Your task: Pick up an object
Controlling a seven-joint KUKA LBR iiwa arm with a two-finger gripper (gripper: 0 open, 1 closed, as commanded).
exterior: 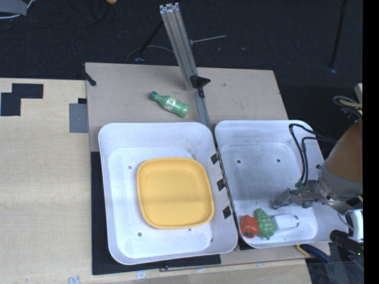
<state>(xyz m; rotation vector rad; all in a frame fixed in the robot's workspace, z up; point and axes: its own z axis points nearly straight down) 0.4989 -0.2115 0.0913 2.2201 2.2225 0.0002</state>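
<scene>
Lying below gripper (283, 202): green toy (265, 223)

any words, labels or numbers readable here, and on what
No text can be read in this view.
green bottle: it has a pale label band, too small and blurred to read.
yellow plate: plain, no print.
red and green toys: no marks to see.

The grey arm (346, 173) with its orange band comes in from the right and bends down low. Its gripper (283, 203) sticks out to the left. I can't tell how its tips stand.
</scene>
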